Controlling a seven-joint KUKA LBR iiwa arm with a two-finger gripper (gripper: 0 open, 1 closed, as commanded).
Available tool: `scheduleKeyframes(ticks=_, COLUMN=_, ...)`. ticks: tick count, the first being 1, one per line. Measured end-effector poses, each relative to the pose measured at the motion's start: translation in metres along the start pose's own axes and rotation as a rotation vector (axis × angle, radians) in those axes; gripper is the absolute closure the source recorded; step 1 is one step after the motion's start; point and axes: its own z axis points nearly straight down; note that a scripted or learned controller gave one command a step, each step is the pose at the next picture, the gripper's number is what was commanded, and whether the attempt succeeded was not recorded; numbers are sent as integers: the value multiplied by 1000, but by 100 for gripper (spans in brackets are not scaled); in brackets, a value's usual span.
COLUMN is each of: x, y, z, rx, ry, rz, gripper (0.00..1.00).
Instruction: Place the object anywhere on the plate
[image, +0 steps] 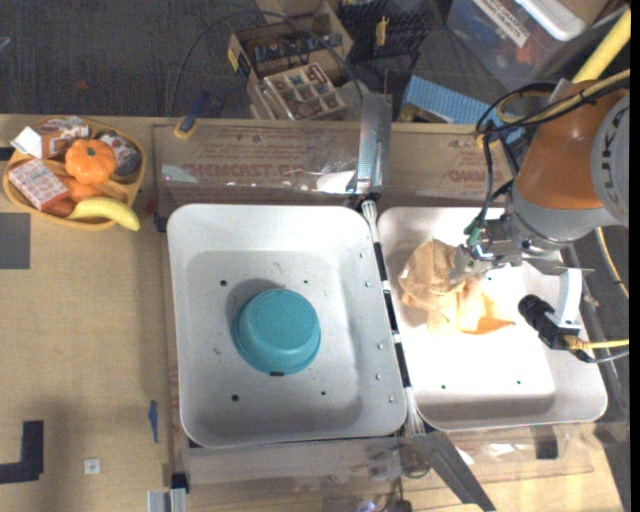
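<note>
A teal round plate (278, 330) lies in the middle of the left white bin (200, 240). In the right bin (500, 385) lies a crumpled tan and orange soft object (432, 285), close to the bin's left wall. My gripper (468, 262) is low over the object's upper right part and seems to touch it. The arm's grey wrist and orange band (565, 160) rise behind it at the right and hide the bin's far right corner.
A black fitting with a yellow cable (545, 322) hangs over the right side of the right bin. A metal divider (385, 300) separates the two bins. A bowl of toy fruit (75, 175) stands on the bench at far left. Cardboard walls line the back.
</note>
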Motion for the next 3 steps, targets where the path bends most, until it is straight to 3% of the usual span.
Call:
scheduleKeyframes(ticks=1, x=-2, y=1, z=-36, rx=0, ry=-1, rz=1, gripper=100)
scheduleKeyframes(ticks=3, x=91, y=31, z=-47, rx=-4, ry=-3, rz=-798, gripper=100)
